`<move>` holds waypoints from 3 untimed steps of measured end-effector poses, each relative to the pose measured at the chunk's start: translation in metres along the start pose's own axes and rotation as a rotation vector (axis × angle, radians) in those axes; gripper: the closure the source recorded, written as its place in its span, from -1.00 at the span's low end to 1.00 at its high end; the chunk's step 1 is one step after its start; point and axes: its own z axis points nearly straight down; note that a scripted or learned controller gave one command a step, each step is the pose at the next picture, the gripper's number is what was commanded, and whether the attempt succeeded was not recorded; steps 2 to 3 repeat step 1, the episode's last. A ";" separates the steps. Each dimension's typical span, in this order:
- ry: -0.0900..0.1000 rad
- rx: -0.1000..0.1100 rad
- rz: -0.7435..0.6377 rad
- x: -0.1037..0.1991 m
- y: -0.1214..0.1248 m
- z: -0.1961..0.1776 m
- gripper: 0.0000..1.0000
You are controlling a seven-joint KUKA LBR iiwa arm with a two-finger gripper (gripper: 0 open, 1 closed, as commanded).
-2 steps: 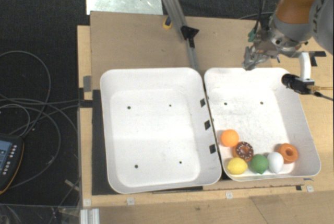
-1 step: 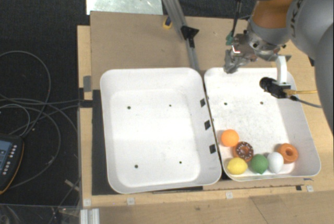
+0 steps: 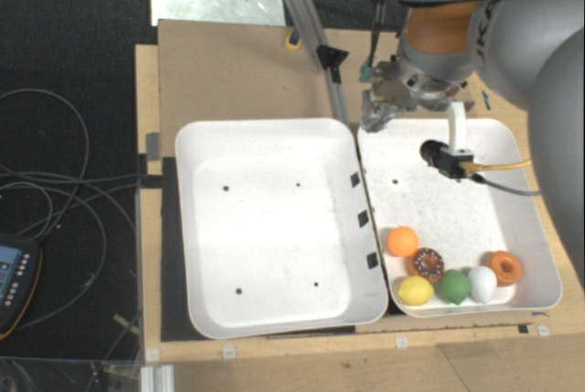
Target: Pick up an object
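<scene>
Objects: six small toy pieces (image 3: 452, 274) along the right bin's (image 3: 537, 239) near edge (likely light, smooth, prone to roll).
Hold: across the orange ball (image 3: 402, 241).
Gripper (image 3: 377, 116): far-left corner; finger state unclear.

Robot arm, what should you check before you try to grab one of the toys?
1. Toys in sight: ok. Orange ball, chocolate donut, yellow lemon, green ball, white ball and orange ring sit in the right bin.
2. Toys spaced for a grasp: not ok, they crowd the near corner.
3. Gripper above a toy: not ok, it hangs over the bin's far edge.
4. Gripper carrying nothing: cannot tell.
5. Left bin out of the way: ok.
</scene>
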 end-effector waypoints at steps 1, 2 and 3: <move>0.000 0.001 0.000 0.064 -0.010 0.001 1.00; 0.000 0.001 0.000 0.064 -0.010 0.001 1.00; 0.000 0.001 0.000 0.064 -0.010 0.001 1.00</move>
